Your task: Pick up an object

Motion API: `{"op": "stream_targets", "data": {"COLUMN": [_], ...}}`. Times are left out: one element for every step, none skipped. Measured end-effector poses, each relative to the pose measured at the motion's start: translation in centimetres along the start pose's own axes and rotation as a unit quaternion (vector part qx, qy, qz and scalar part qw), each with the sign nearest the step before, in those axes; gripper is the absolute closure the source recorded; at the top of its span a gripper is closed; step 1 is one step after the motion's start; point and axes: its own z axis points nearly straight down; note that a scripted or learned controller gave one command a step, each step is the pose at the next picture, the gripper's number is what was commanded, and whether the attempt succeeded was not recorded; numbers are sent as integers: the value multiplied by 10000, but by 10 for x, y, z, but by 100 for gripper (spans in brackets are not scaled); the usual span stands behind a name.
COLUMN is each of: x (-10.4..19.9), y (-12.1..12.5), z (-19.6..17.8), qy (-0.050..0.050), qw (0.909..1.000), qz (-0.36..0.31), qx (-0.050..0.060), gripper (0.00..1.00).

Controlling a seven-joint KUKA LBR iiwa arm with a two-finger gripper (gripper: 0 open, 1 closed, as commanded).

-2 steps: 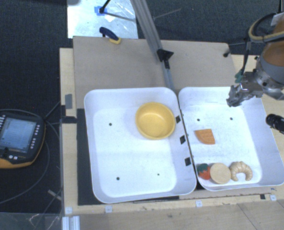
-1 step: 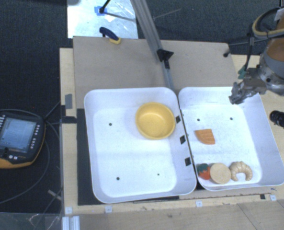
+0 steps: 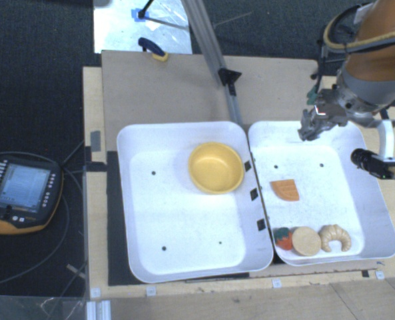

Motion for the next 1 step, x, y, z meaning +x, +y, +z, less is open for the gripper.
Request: {"op": "stream_targets", "data": {"x": [45], "y": [6], "z": [1], "qy": [5], "qw": [10000], "qz": [-1], "qx": [1], "gripper": [100]}}
